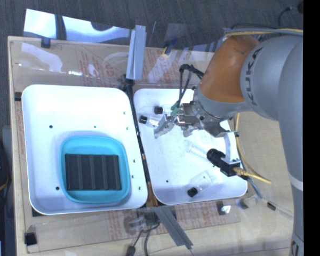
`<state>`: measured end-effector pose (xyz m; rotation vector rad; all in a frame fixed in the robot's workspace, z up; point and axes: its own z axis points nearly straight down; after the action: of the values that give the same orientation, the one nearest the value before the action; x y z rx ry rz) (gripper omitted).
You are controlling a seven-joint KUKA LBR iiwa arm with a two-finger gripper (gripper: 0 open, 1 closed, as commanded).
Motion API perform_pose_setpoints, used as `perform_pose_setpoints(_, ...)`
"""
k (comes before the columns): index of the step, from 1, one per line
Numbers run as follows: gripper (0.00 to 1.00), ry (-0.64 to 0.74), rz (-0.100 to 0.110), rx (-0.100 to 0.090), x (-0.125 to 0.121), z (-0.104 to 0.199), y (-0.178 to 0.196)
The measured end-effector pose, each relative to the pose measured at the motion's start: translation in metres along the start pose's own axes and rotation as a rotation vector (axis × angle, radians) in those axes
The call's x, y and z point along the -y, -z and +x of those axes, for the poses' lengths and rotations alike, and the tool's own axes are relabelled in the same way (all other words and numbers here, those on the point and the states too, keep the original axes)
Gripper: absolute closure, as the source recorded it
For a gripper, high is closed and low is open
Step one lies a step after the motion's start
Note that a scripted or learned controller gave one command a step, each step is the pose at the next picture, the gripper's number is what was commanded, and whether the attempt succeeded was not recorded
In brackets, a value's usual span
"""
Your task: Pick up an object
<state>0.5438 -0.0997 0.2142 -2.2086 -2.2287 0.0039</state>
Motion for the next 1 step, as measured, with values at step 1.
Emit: perform_pose_setpoints(1, 0.00, 0.103, 0.000, 0.001, 0.0255, 0.0804, -0.0234)
